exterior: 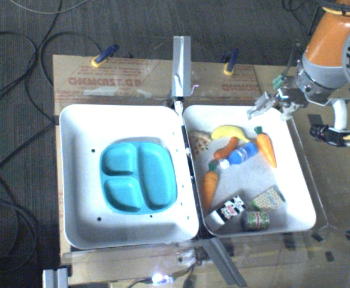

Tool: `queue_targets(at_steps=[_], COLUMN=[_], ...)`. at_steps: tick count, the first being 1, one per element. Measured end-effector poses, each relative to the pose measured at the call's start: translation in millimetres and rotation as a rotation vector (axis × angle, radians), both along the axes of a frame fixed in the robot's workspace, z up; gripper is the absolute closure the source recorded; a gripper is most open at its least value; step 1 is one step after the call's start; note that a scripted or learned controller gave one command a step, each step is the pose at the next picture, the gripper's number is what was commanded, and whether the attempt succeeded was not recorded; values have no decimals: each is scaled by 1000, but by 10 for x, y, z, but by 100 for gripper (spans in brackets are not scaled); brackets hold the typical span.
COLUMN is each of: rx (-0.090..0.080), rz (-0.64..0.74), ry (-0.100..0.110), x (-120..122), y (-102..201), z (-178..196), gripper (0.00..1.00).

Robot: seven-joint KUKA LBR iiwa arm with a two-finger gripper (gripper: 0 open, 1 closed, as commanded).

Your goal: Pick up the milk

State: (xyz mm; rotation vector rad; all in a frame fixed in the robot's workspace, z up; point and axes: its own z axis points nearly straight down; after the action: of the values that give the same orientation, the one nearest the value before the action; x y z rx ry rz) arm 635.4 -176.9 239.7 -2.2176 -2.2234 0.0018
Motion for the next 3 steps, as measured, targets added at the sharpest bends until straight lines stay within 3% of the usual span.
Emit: queue_targets(at_steps=[1, 2, 3], rx=[1, -7, -2], rz=[400, 537, 799], ry=[-3, -12, -4], x=[-641, -1225, -1500], y=[-142, 319, -266], z=[-1452, -1500, -31], gripper=[0, 0, 0])
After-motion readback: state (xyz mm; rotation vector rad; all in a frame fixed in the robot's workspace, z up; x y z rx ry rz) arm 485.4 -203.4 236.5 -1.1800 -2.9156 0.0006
